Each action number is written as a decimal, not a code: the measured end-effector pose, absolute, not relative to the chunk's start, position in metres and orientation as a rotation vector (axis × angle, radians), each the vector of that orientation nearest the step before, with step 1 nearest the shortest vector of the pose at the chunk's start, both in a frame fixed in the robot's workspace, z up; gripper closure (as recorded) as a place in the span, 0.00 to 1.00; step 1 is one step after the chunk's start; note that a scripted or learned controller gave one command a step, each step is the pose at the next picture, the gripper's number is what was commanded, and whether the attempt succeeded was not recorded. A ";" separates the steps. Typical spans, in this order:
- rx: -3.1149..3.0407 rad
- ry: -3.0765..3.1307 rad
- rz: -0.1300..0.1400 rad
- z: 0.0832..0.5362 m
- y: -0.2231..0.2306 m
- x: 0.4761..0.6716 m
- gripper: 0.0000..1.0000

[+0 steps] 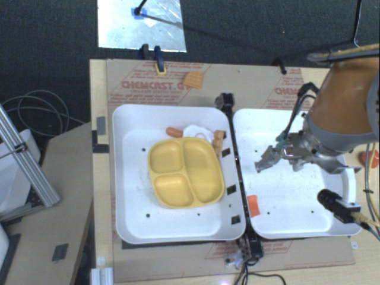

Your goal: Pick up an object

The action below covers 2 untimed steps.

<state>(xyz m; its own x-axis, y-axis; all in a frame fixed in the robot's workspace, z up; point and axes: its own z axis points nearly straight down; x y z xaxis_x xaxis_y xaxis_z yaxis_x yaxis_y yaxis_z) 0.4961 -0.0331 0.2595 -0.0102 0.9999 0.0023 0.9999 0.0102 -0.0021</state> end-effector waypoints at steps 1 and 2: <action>-2.237 -2.223 -0.007 0.348 -0.118 0.487 0.00; -2.210 -2.225 0.004 0.252 -0.074 0.486 0.00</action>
<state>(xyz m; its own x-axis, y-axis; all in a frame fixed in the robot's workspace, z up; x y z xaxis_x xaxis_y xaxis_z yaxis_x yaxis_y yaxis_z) 0.4862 -0.0737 0.2519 -0.0069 1.0000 0.0023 1.0000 0.0070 -0.0060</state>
